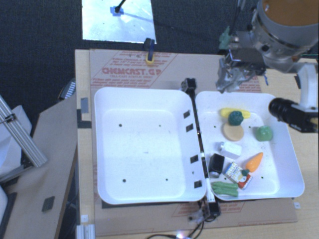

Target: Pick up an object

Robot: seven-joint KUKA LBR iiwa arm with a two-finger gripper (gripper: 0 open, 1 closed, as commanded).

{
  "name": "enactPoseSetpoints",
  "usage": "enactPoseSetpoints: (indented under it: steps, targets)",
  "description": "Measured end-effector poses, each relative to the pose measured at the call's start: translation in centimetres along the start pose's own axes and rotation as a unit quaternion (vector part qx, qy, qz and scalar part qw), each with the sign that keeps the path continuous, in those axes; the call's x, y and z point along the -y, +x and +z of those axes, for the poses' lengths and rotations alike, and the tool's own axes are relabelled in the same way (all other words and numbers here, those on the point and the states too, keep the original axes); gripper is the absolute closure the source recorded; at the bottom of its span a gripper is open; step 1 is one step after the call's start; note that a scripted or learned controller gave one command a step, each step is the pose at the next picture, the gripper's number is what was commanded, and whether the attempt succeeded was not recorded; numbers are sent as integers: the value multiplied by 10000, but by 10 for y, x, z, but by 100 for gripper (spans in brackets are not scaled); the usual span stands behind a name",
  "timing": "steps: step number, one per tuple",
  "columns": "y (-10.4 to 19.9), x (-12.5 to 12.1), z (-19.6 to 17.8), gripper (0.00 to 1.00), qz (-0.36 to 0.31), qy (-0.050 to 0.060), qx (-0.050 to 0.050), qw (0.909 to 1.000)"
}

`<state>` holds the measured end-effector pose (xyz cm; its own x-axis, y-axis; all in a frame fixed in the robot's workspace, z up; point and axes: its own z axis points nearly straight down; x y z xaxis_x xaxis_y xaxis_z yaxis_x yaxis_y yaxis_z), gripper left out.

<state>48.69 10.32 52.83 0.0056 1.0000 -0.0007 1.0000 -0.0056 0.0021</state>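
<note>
Camera view: gripper point(230, 79) above right bin point(284, 180) far rim, grip state unclear. Bin holds carrot point(254, 162), green ball point(263, 133), tan disc point(233, 132), black block point(216, 163). Left bin point(112, 183) alongside.

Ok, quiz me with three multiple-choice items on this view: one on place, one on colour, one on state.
1. Which bin holds the objects?
A. right bin
B. left bin
C. both
2. What colour is the carrot?
A. blue
B. orange
C. white
3. Where is the hand?
A. on the carrot
B. in the left bin
C. above the right bin's far edge

Key: 1 A, all items lie in the right bin; 2 B, the carrot is orange; 3 C, the hand hangs by that bin's far rim, touching no object.
</note>
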Motion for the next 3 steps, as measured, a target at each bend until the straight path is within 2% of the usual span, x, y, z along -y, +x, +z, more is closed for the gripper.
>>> enactPoseSetpoints:
  steps: [3]
  targets:
    - [-28,0,-7,100,-28,-1,-5,10000]
